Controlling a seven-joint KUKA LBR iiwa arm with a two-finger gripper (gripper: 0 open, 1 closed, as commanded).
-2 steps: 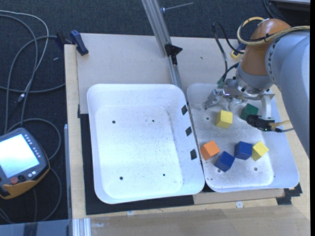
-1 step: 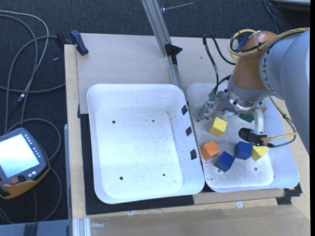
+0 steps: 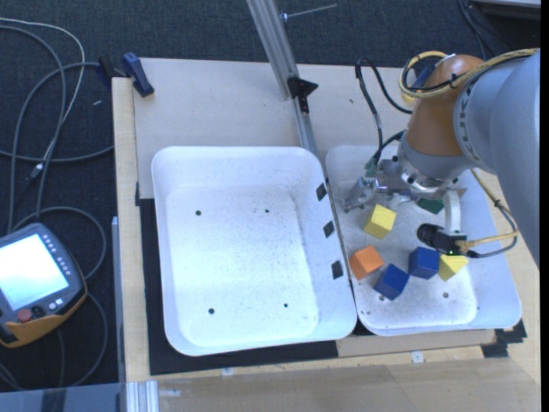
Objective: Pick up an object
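Note:
Several small blocks lie in the right bin (image 3: 489, 294). A yellow cube (image 3: 380, 221) sits near its middle left, with an orange cube (image 3: 366, 261) and a blue cube (image 3: 392, 281) in front of it. To the right lie a second blue cube (image 3: 423, 263) and a second yellow cube (image 3: 453, 266). A green block (image 3: 431, 204) peeks out from under the wrist. My gripper (image 3: 378, 192) hangs low over the back of this bin, just behind the first yellow cube. I see nothing held in it.
The left bin (image 3: 240, 247) is next to the right one, their rims meeting at a divider with black clips (image 3: 328, 228). A slanted metal pole (image 3: 274, 37) rises behind the bins. A blue clamp (image 3: 137, 73) lies at the bench's back left corner.

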